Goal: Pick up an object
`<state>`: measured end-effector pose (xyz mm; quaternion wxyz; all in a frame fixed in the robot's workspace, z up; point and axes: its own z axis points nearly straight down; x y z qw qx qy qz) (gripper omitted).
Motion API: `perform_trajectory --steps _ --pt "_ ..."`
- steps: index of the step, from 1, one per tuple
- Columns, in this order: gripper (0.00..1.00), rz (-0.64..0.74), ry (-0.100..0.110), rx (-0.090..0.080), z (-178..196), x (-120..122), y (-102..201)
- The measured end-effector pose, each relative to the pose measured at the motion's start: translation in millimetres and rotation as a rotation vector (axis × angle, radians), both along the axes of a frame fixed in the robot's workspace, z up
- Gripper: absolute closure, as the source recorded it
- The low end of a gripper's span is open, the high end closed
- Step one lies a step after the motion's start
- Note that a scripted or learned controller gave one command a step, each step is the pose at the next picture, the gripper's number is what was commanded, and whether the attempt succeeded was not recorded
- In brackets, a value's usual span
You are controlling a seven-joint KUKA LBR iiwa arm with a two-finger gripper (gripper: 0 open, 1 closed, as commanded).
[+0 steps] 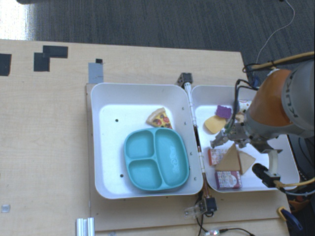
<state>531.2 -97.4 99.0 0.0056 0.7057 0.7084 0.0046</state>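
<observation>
grey arm's gripper (227, 137) hangs over your right bin (204, 176), above the tan wedge (230, 159); you can't tell its grip state.

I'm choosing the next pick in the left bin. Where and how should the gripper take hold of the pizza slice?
Grip the pizza slice across its narrower end, coming straight down from above. It lies flat on the left bin floor, so only a top approach fits. The blue plate sits right beside its lower edge, so probably set the fingers along the free sides away from the plate.
</observation>
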Motion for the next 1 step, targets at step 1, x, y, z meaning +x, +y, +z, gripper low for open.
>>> perform_trajectory --steps 1 --pt "0.0 -0.001 0.001 -0.001 -11.3 -40.6 -2.0"
